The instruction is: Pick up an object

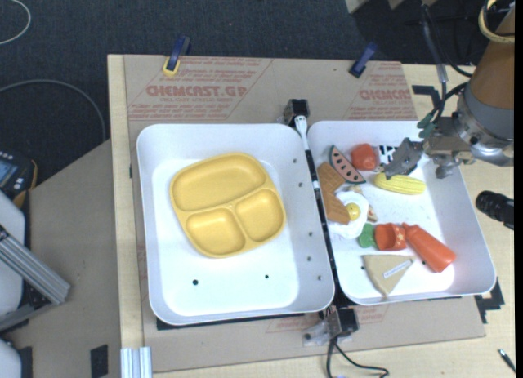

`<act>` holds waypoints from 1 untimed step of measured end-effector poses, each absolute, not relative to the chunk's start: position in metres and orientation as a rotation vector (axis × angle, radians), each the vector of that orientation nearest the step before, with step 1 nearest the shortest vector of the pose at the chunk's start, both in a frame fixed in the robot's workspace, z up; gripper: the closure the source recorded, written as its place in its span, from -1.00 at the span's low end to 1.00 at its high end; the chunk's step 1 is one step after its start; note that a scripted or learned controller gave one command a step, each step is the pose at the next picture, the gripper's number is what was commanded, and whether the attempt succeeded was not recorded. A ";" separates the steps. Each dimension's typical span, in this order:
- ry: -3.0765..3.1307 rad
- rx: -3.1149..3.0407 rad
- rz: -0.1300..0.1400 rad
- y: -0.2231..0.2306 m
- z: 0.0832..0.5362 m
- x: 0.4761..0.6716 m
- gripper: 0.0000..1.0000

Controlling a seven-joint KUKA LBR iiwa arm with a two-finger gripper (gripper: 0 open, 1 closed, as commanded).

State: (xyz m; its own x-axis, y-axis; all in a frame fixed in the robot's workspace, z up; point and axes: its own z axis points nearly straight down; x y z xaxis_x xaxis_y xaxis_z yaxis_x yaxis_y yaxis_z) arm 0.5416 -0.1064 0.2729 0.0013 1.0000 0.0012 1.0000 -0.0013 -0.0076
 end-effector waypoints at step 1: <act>-2.222 -2.221 -0.001 -0.106 0.277 0.543 -1.00</act>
